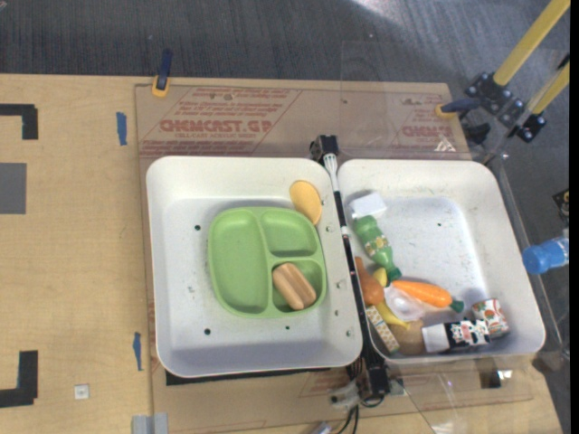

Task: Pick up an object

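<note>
Two white bins sit side by side. In the left bin (pixel 172 242) lies a green divided plate (pixel 237 260) with a brown roll (pixel 294 285) in its lower right compartment; a yellow piece (pixel 307 200) rests just beside the plate's upper right rim. The right bin (pixel 470 206) holds a huddle along its left and lower walls: a green bottle (pixel 373 240) (white cap uppermost), an orange carrot (pixel 422 292), and a black-and-white carton (pixel 460 334). Whether the gripper is apart or together I cannot tell
</note>
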### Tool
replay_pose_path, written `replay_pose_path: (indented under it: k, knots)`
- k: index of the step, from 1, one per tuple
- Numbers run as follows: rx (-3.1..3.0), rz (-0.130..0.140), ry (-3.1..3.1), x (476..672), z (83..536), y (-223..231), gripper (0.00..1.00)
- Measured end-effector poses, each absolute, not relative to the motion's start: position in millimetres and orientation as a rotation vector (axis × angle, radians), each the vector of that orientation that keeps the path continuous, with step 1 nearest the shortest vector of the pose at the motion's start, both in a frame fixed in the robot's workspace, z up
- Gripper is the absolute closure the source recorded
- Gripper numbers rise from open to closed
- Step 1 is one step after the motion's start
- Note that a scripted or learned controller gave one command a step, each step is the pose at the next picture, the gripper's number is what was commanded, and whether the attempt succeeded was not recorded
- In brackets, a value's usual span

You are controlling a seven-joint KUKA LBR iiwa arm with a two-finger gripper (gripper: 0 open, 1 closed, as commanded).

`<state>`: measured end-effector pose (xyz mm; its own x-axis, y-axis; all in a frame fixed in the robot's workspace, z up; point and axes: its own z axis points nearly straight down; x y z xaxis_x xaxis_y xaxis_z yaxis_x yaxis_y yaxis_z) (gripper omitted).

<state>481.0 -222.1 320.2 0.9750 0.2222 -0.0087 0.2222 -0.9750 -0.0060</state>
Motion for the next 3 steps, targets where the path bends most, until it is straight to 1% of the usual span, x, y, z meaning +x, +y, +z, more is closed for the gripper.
replay_pose_path:
  k: [3]
  knots:
    - [-3.117, 0.018, -0.390, 484.1, 348.8, -221.2, 1.00]
